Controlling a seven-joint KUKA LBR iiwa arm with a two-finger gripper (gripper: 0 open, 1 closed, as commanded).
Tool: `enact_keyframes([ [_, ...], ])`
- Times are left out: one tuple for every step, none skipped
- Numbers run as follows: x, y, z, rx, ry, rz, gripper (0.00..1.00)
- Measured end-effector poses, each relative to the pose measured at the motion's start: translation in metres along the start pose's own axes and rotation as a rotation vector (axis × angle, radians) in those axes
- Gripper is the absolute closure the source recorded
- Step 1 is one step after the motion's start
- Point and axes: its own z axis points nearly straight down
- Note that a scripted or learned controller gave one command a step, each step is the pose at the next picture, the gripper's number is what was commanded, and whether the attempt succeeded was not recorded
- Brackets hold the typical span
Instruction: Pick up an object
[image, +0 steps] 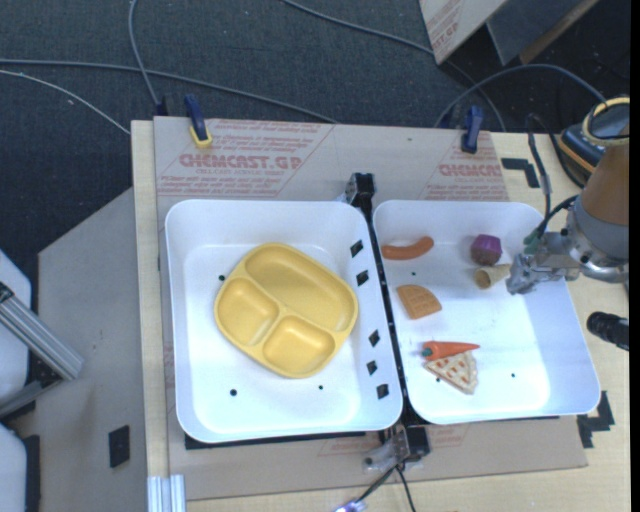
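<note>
The right bin (560, 390) holds several small toy foods: an orange sausage (408, 248), a purple piece (486, 248) with a small tan piece (485, 278) beside it, an orange-brown slice (419, 301), a small carrot (448, 349) and a waffle-like wedge (453, 371). My gripper (527, 277) hangs at the bin's right side, just right of the tan piece and the purple piece. Nothing shows between its fingers.
The left bin (190, 330) carries a yellow three-compartment plate (286, 309). A black divider with clips (372, 290) runs between the bins. Blue clamps (198, 128) hold the backboard. Cables and a yellow tool lie beyond the bench at the right.
</note>
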Motion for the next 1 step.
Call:
enact_keyframes([
  [-0.0006,0.0021,-0.0546,0.000,0.000,-0.001,1.00],
])
